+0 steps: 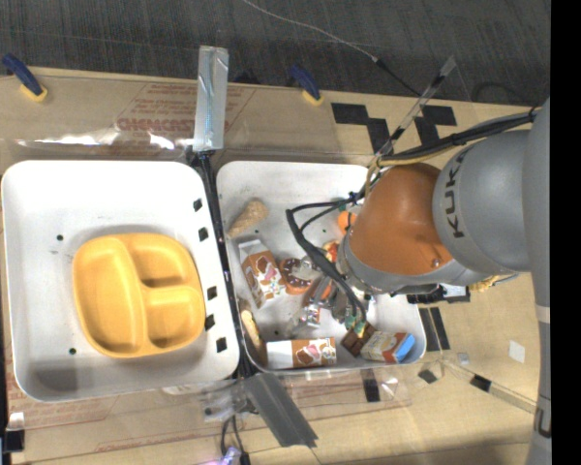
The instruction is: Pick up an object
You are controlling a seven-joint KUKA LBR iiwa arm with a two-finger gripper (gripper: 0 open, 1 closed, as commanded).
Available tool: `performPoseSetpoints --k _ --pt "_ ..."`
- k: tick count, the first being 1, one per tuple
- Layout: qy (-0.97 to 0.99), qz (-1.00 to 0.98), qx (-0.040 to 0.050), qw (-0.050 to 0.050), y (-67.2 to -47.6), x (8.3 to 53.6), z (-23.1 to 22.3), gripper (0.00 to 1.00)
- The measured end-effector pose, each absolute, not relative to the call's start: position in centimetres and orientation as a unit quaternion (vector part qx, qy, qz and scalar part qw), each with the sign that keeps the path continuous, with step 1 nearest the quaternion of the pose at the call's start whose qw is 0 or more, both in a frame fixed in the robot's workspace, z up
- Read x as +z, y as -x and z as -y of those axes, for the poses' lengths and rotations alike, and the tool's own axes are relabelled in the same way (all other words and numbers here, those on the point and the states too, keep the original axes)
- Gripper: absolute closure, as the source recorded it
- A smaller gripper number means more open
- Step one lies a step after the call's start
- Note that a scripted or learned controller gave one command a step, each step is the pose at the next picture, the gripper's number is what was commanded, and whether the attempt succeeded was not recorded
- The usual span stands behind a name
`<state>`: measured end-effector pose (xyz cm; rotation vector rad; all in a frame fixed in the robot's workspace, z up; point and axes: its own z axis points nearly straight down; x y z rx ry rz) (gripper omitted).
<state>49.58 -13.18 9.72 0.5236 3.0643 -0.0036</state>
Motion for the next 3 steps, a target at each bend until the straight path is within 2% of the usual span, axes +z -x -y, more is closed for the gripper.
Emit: performPoseSetpoints --k 1,2,3 --pt "-0.187 -0.982 -0.0011 0.015 -49.5 9.7 13.0 0.00" --pt "-0.283 -0.959 0.0005 0.008 -49.1 9.4 11.5 0.00" --pt "-0.280 -0.960 -0.0010 0.009 -49.1 10.3 11.6 1.00"
